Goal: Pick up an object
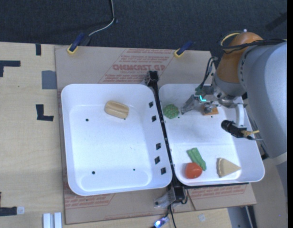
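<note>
Camera view: two white bins side by side on a cardboard sheet (137, 65), black divider clips (158, 146) along the seam.

Left bin (73, 141): one bread roll (117, 109) in the far half, lying flat, well apart from the walls.

Right bin (253, 172): green broccoli-like piece (171, 111) in the far-left corner, just beside the seam. Near edge: red tomato (193, 170) touching a green pepper-like piece (196, 156) that lies on a slant above it. Tan wedge (227, 167), maybe cheese or bread, near the near-right corner, apart from the tomato.

Arm (260, 94) comes in from the right, orange band at the top. Gripper (190, 106) sits low over the far part of the right bin, fingers pointing left toward the broccoli piece, tip just beside it, small gap visible. Finger spread: can't tell from this angle. Nothing seen between the fingers. Small orange bit (211, 111) under the wrist, can't tell if it's an object or gripper hardware.

Yellow clamps (76, 42) hold the cardboard at the far edge.
</note>
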